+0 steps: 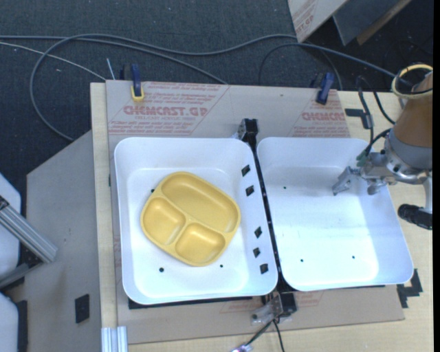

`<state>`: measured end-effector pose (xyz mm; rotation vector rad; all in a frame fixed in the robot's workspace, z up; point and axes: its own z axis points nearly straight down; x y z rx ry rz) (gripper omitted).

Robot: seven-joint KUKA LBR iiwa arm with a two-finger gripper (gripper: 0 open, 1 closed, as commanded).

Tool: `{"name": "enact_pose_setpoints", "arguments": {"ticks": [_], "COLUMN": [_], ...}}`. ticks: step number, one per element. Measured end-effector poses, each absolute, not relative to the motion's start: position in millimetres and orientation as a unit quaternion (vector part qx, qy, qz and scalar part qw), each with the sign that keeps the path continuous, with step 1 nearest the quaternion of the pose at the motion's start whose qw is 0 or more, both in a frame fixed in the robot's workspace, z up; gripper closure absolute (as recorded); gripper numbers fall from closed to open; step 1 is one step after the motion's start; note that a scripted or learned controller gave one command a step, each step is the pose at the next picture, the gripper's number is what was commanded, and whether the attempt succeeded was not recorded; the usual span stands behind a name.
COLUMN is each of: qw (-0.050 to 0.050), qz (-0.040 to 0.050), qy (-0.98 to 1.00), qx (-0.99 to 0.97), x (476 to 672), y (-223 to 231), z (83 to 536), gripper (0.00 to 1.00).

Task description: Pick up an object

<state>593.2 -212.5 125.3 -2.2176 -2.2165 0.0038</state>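
Note:
A yellow three-compartment plate [190, 218] lies flat in the middle of the left white bin [128, 227]. My gripper [357, 184] hangs over the far right part of the right white bin [344, 278], well away from the plate. Its two fingers point down and left, spread apart, with only the white bin floor between them. The grey arm with its orange band [415, 124] comes in from the right edge above the gripper.
A black clip strip [258, 206] runs along the divider between the two bins. Blue clamps [137, 84] hold the cardboard backing at the far edge. Cables trail over the dark floor behind the bench, and a cardboard box [313, 15] sits at the far right.

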Motion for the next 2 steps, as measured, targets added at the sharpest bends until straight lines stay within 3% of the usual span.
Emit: {"name": "enact_pose_setpoints", "arguments": {"ticks": [1,2], "qw": [-0.001,-0.003], "qz": [-0.0008,-0.0014], "qy": [-0.707,-0.707], "qx": [-0.707,-0.707], "x": [595.4,597.0], "y": [-213.0,-218.9], "z": [140.9,186.3], "gripper": [1.00,1.00]}}
